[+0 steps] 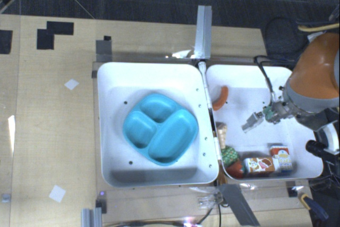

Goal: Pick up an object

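fingers (251, 123) | over right bin (249, 87) | opening unclear | sausage (220, 97) up-left, apart

A grey arm (311, 101) with a broad orange band (319, 69), a black cable, and a small metallic gripper (252, 122).

- A grey robot arm with an orange band reaches from the right, its gripper (252, 122) above the right bin (241, 82).
- A sausage (220, 97) lies near the divider; packaged items (265, 163) crowd the near edge.
- A blue sectioned plate (160, 128) sits in the left bin (114, 114).
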